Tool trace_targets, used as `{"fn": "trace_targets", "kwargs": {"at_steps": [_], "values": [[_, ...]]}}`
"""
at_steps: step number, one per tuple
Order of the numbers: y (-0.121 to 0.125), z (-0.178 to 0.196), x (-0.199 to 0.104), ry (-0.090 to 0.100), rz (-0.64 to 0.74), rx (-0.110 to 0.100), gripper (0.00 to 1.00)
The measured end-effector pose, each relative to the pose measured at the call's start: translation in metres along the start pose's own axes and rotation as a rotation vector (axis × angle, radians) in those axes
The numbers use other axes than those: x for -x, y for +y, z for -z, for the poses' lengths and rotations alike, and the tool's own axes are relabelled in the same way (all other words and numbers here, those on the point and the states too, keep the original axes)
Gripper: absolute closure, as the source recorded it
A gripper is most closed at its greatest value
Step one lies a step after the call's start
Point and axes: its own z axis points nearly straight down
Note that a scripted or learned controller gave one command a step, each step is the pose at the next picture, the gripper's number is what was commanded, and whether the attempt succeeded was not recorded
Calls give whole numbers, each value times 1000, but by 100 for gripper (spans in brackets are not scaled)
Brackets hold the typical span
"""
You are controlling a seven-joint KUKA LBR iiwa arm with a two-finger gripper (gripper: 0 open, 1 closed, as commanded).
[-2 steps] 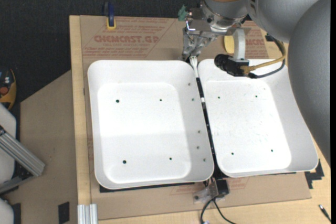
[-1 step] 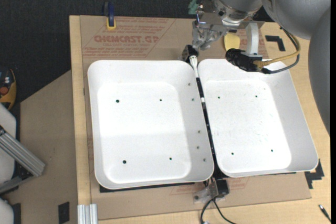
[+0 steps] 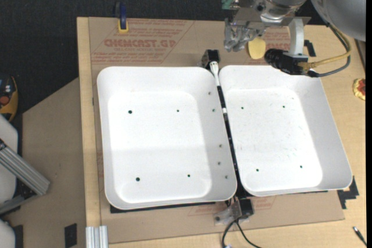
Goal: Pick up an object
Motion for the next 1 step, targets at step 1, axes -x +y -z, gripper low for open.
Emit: {"fn": "trace_targets", "kwargs": {"at_steps": [1], "values": [[6,48,63,-2,-4,4,100]]}}
